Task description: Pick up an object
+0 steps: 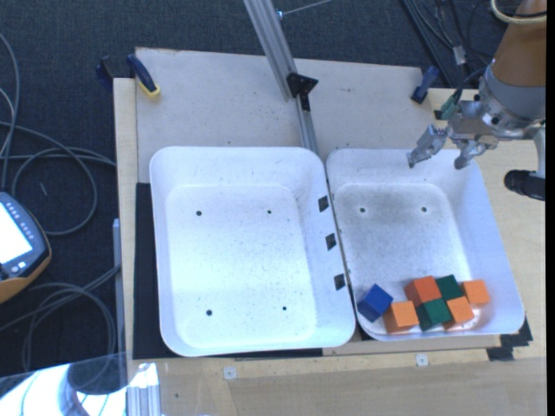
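Note:
My gripper (447, 150) hangs above the far rim of the right bin (486, 224), fingers spread open and nothing between them. At that bin's near edge lies a cluster of blocks: a blue block (375, 302) at the left, an orange block (401, 316) beside it, another orange block (424, 289), two green blocks (434, 314) (448, 287), and an orange block (475, 293) at the right. The gripper is well away from the blocks, at the opposite end of the bin.
The left bin (173, 232) sits beside the right one, separated by a ridge with black clips (330, 241). A slanted metal bar (273, 42) crosses the bench behind the bins. Blue clamps (143, 74) (423, 83) sit at the bench's far corners.

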`<state>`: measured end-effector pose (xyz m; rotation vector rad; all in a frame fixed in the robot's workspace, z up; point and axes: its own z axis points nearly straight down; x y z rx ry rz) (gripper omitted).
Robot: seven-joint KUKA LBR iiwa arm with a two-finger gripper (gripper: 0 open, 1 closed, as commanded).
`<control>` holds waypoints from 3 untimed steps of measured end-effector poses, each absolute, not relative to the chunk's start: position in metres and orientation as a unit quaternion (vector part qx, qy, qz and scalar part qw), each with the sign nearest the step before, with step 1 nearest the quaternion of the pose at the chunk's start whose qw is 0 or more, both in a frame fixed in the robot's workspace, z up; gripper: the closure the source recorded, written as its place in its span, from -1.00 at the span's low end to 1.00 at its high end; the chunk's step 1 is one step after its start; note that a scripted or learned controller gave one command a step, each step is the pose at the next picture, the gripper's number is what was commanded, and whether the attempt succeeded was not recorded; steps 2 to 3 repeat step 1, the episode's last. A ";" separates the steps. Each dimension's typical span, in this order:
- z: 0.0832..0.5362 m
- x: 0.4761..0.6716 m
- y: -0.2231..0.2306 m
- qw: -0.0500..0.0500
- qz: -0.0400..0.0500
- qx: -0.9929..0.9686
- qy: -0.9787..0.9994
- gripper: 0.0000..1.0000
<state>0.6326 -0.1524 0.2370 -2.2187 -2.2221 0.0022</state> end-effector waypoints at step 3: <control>0.121 0.572 -0.150 0.005 0.003 -0.708 -0.707 -1.00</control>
